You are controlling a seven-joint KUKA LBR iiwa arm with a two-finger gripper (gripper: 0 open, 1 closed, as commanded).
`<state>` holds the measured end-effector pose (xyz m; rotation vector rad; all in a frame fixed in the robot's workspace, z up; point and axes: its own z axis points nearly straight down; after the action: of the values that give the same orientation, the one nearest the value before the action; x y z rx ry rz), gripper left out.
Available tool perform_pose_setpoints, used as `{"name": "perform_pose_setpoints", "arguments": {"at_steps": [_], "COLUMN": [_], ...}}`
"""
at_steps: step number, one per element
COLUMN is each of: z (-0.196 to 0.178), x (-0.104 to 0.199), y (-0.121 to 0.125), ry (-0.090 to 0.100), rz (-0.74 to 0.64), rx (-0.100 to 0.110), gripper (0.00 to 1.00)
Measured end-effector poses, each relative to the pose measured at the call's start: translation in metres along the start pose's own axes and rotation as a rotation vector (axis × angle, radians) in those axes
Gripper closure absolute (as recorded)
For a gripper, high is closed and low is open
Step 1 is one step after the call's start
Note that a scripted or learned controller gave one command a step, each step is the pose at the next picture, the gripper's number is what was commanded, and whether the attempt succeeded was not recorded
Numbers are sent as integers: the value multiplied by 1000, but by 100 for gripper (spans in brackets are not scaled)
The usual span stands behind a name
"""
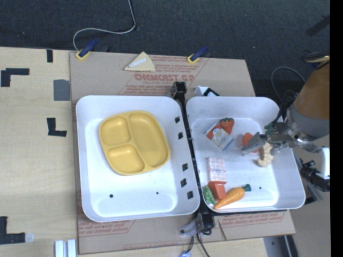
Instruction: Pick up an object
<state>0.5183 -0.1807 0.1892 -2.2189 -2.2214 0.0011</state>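
Hovering over the right bin (286,194), the gripper (256,144) has its fingers spread and holds nothing. A small red toy (247,138) lies just beside them: likely light, rigid plastic, best pinched across its middle.

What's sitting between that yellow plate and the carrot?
In the camera view, the black divider where the bins meet, then a red block, lie between the yellow plate and the carrot.
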Motion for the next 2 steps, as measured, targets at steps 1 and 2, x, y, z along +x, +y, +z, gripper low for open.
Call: {"name": "perform_pose_setpoints", "arguments": {"at_steps": [1, 2], "z": [88, 98], "x": [45, 40], "y": [97, 140], "ry": [1, 1], "rz": [-1, -2], "rx": [2, -10], "gripper": [0, 0]}}
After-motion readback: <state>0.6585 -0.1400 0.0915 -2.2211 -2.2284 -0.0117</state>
